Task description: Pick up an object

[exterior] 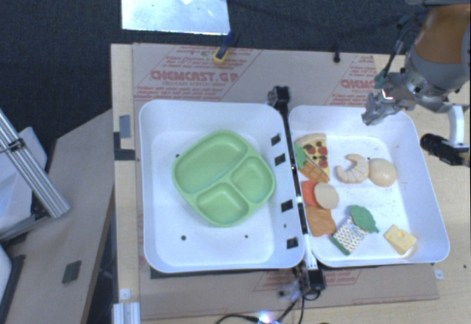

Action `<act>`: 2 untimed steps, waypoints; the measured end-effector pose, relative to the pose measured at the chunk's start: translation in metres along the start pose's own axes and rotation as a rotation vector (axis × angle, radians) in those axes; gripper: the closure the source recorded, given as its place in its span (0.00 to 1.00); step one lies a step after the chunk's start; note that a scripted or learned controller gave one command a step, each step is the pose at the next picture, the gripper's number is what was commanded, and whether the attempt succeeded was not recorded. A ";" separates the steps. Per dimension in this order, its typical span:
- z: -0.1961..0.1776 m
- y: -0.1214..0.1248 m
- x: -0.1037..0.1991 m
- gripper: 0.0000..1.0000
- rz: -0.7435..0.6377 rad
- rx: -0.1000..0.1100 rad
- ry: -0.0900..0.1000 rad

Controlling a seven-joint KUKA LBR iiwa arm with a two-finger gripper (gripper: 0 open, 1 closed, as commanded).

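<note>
Claw [377, 110] is being held over the right bin's [423, 168] far edge; grip state can't be told. Nothing is being carried. Toy food is lying in that bin: pizza slice [312, 149], croissant [354, 168], cheese wedge [399, 238]. Green divided plate [223, 177] is sitting in the left bin [158, 168].

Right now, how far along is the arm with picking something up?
Nothing looks picked yet. The gripper hangs over the far corner of the right bin, above the toy food. The croissant, pizza slice and cheese wedge all lie in the bin. Descent, grasp and lift remain.
</note>
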State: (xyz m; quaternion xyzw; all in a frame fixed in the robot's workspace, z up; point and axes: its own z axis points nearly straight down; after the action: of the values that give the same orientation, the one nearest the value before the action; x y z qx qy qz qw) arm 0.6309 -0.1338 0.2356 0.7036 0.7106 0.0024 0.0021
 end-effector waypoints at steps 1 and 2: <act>0.005 0.011 0.053 1.00 0.000 0.003 0.002; 0.020 0.020 0.064 1.00 0.003 0.005 -0.001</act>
State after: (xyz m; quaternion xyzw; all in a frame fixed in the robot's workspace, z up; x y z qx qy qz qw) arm 0.6502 -0.0700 0.2158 0.7048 0.7094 0.0005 0.0007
